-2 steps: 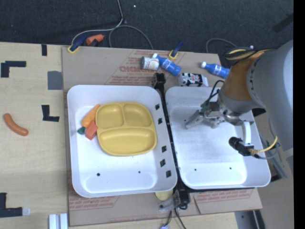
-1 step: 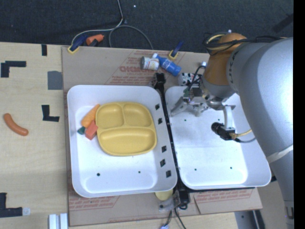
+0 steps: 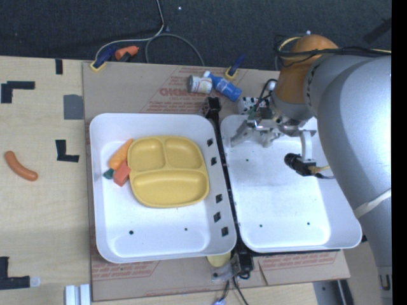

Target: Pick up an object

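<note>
Grey two-finger gripper (image 3: pixel 257 129) hangs over the far left corner of the right shallow white plastic bin (image 3: pixel 286 234), close to its rim; whether it is open or closed cannot be told, and nothing shows in its grasp. Two such bins sit side by side, touching, on one sheet of brown cardboard (image 3: pixel 152 88); the cardboard lies on a pale wooden bench (image 3: pixel 38 221) marked with several black tape strips (image 3: pixel 16 91) and one grey square; dark carpet (image 3: pixel 76 11) runs beyond the bench's far edge.

The left shallow white plastic bin (image 3: pixel 146 243) holds one yellow three-compartment plastic plate (image 3: pixel 168 171), lying flat near its middle; one orange carrot-shaped toy (image 3: pixel 121 154) touches the plate's left edge, with green and red bits at its near end too small to make out. One orange sausage-shaped toy (image 3: pixel 21 166) lies on the bench, well apart from the bins; one blue and white bottle (image 3: pixel 216 84) lies on its side on the cardboard behind them.
</note>
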Motion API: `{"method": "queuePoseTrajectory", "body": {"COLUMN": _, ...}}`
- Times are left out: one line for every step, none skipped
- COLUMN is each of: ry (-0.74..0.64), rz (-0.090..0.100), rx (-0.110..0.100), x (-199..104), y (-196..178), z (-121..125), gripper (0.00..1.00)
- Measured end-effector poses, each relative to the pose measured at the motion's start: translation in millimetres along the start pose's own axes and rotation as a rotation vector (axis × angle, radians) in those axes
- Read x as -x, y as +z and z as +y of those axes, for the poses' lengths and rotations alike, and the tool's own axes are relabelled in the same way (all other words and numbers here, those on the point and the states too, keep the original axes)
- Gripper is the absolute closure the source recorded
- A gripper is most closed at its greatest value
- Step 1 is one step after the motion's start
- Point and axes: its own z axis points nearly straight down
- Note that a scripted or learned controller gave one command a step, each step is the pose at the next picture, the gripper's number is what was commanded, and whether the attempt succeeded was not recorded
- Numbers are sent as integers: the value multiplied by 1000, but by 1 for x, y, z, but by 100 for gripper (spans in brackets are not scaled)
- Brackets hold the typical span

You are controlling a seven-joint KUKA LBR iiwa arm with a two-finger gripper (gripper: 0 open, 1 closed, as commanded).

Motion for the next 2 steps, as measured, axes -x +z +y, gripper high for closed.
{"method": "queuePoseTrajectory", "body": {"ry": -1, "rz": -3, "rx": 0, "x": 0, "y": -10, "z": -1, "gripper": 100}}
{"method": "queuePoseTrajectory", "body": {"ry": -4, "rz": 3, "rx": 3, "x": -66, "y": -105, "z": -41, "gripper": 100}}
